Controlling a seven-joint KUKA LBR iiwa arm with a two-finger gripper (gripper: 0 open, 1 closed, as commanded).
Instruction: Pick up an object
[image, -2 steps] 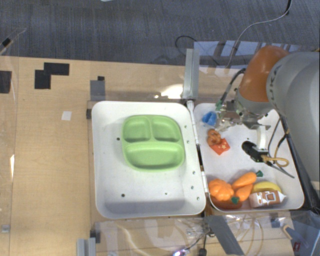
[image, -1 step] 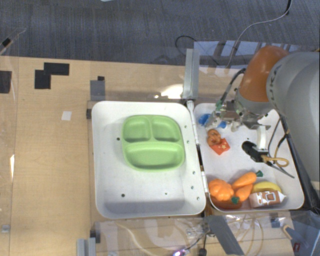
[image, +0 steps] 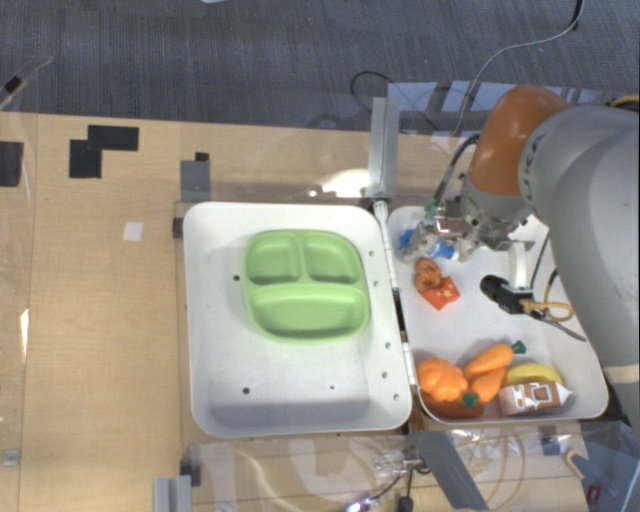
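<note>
Small blue item (image: 409, 240) and a lumpy orange-and-red toy (image: 437, 282) are the objects closest to the claw (image: 440, 238); both lie in the far half of the right bin (image: 465, 325).

On the left, the pale wooden worktop (image: 90, 300) carries a few black marks (image: 100, 148) near its far edge. Next comes the left bin (image: 220, 390), which holds a green divided plate (image: 305, 283) lying flat near its middle, with one long compartment toward the near side and two smaller ones behind it.

In the right bin, the blue item sits against the far left wall, and the orange-and-red toy lies just nearer than it. Along the near wall a cluster is packed close together: an orange pepper (image: 441, 380) at the left, a carrot (image: 490, 362) with a green tip slanting beside it, then a yellow banana (image: 533, 375) and a brown-and-white carton (image: 535, 398) touching each other.

The claw hangs low over the far left corner of this bin, just beside the blue item and just above the orange-and-red toy. Whether it is spread or pressed together cannot be told from here, and nothing can be seen held in it. The grey arm (image: 590, 200), with its orange band (image: 510, 140), fills the right side above the bin.
</note>
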